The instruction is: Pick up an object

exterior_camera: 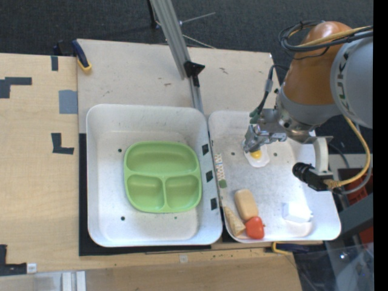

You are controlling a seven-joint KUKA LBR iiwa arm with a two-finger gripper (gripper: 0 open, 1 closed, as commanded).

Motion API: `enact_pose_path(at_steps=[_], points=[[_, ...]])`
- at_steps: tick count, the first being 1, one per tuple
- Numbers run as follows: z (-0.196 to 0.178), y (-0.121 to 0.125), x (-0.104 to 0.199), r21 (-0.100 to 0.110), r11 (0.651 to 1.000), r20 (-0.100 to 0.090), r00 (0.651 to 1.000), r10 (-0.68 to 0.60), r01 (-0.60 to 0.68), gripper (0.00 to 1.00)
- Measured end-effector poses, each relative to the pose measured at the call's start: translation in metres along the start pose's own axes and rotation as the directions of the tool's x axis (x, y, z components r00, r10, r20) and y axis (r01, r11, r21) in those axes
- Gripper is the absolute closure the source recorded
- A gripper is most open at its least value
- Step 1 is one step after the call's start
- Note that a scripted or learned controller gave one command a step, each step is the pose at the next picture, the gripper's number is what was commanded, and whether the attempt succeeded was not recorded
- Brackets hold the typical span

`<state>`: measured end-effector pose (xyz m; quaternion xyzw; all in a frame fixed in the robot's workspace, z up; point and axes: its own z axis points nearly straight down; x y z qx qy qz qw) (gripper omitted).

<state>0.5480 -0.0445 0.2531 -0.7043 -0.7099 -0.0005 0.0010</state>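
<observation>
Two shallow white bins, left bin [97, 162] holding one green divided plastic plate [162, 176], right bin [324, 220] holding one tan bread roll [245, 203], one red tomato [255, 228], one white-and-yellow fried egg [257, 157] under the gripper [256, 143], grip impossible to tell.

The arm [357, 83] has a smooth grey shell with dark letters on its side, and a glossy orange band [315, 65] above the wrist. Thin black cables loop over the orange part. The pincer [256, 143] is small, metallic grey, with dark fittings.
</observation>
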Motion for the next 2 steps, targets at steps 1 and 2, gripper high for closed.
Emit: enact_pose_path(at_steps=[1, 2], points=[[0.008, 0.013, 0.057, 0.001, 1.000, 0.001, 1.000, 0.000, 0.000, 1.00], [0.020, 0.017, 0.103, 0.003, 1.000, 0.002, 1.000, 0.002, -0.002, 1.00]])
